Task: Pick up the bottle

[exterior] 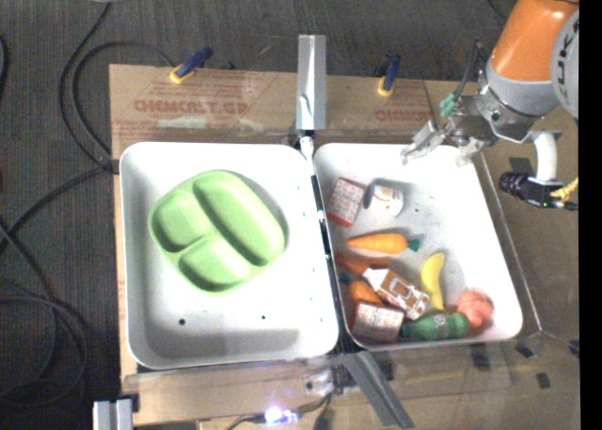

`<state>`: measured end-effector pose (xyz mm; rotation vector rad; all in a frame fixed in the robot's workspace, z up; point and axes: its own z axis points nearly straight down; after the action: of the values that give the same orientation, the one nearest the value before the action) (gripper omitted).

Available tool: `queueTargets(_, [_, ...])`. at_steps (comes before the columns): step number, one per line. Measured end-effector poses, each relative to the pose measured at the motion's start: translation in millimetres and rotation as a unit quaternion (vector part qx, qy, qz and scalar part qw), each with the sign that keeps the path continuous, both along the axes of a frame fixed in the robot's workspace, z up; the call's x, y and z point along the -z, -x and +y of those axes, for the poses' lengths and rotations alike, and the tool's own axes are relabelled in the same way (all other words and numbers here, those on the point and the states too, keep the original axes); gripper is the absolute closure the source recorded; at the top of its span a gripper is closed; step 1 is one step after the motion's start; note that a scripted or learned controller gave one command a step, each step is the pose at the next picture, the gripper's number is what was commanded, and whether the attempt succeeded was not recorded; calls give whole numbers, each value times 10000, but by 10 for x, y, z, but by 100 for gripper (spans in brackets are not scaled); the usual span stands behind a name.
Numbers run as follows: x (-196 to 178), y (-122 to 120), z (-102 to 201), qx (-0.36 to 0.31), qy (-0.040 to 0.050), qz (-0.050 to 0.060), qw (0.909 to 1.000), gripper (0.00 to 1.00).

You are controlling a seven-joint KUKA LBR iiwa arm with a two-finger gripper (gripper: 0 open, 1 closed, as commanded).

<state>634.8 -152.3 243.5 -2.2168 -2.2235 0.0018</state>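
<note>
We see a robotics lab, two white bins [226, 348] clamped on a cardboard-covered worktop [216, 103], blue and yellow clamps [191, 64], loose cables [80, 71] across dark carpet [56, 306], an orange-banded arm [538, 38], toy food for testing.

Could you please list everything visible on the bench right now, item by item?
Bins: two, white, side by side.
Divided plate: one, green, left bin.
Bottle: one, dark green, right bin's near edge.
Carrot: one, orange, mid right bin.
Banana: one, yellow, right of carrot.
Small cartons: several, printed, scattered in right bin.
Round fruit: one, reddish, near right corner.
Clamps: two, blue-yellow, far edge.
Gripper: one, grey, above right bin's far rim, holding nothing.
</note>
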Motion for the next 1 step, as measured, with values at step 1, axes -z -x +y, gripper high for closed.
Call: queueTargets(1, [1043,279,241,-97,2,8,10000,0])
